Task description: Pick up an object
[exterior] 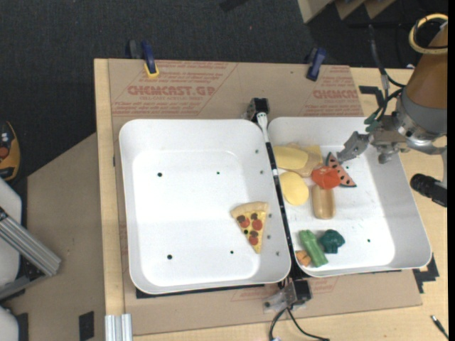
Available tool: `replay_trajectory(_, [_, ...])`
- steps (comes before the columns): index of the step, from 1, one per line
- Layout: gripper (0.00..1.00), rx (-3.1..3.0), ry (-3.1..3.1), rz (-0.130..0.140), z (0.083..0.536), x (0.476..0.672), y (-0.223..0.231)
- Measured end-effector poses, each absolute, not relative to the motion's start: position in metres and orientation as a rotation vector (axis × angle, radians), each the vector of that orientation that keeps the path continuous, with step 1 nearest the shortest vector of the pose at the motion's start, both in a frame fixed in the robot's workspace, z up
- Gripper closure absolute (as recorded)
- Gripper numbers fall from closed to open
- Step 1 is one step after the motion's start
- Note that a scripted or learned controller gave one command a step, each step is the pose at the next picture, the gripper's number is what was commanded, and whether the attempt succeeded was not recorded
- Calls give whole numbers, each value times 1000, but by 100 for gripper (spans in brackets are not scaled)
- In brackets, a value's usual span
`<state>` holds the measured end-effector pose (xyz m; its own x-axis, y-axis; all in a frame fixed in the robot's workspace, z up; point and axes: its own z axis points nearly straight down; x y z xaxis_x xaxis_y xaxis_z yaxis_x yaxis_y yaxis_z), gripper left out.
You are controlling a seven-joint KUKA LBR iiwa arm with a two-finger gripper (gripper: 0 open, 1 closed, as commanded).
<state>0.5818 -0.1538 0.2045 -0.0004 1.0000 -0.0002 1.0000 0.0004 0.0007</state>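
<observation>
Hovering gripper: the metal two-finger gripper [359,146] hangs over the right shallow white plastic bin [398,219], up-right of the red tomato-shaped toy [325,178].
Jaws: seem slightly apart with nothing between them, though the view is blurred.
Beside the tomato: watermelon wedge [345,174] touching it; smooth yellow lemon-shaped toy [293,188] left; tan cylinder [323,204] below.
Farther from the tomato: flat pizza slice [252,224] in the left white bin [142,190].

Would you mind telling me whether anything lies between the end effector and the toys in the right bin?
Nothing visible does: the end effector hangs just above and right of the red-and-green watermelon slice toy, with bare white bin floor around it.
</observation>
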Motion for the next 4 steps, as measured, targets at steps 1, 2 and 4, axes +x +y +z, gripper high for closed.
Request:
replay_trajectory(1, [0, 2224, 2230, -5, 113, 601, -131])
replay_trajectory(2, [100, 2220, 2221, 2, 130, 602, -133])
replay_trajectory(4, [100, 2219, 2219, 3, 140, 603, -133])
